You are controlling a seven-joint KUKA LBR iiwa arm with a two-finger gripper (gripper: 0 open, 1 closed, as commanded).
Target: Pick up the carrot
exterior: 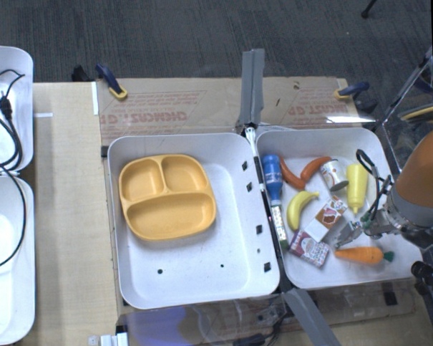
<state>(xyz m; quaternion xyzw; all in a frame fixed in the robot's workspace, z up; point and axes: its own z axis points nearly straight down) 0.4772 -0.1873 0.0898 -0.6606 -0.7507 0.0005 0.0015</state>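
The carrot [360,255], orange with a green stub at its right end, lies flat near the front edge of the right bin [350,279]. My gripper [345,233] hangs low in that bin, just above and to the left of the carrot, over a small brown box [331,213]. The carrot lies outside the gripper. The grey arm with its orange band [421,178] comes in from the right.
The right bin also holds a blue bottle [272,175], a red chili [307,170], a banana [298,207], a small can [332,174], a yellow bottle [356,185] and a pink packet [308,248]. A yellow divided plate [167,196] sits in the left bin [192,277].
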